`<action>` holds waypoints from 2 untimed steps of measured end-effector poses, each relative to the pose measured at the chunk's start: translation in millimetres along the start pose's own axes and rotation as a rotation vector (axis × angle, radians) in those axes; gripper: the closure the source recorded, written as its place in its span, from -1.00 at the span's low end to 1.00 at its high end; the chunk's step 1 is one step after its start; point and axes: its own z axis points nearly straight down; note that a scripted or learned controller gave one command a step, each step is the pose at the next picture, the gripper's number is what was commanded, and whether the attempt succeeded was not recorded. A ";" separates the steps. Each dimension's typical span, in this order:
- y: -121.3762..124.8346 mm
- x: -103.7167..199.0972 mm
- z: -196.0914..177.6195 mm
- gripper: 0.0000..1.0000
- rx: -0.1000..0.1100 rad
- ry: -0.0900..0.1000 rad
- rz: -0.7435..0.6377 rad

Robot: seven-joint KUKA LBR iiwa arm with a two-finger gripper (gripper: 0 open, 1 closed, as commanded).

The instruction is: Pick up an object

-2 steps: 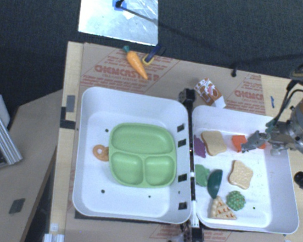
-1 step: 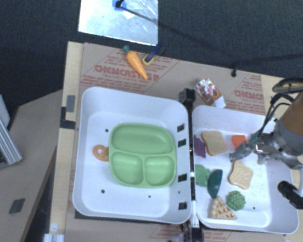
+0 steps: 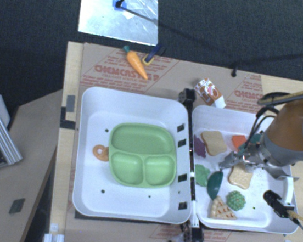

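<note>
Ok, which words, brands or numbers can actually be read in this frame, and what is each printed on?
"CHEMCAST": red repeated print on the brown protective sheet under the two white bins; following letters blurred.
Small red-and-white carton behind the right bin: print too small to read.

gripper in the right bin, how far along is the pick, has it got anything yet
Done: the arm has reached into the right bin, and the gripper sits low among the toy foods, between the bread slice and the cracker. In hand: nothing visibly between its fingers, so no grasp is confirmed. Left: closing on an object and lifting it clear of the bin.
</note>
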 end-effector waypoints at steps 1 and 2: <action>2.0 -1.1 7.1 -1.00 -0.008 -0.004 0.001; 4.5 -3.2 -5.6 1.00 -0.019 -0.010 0.002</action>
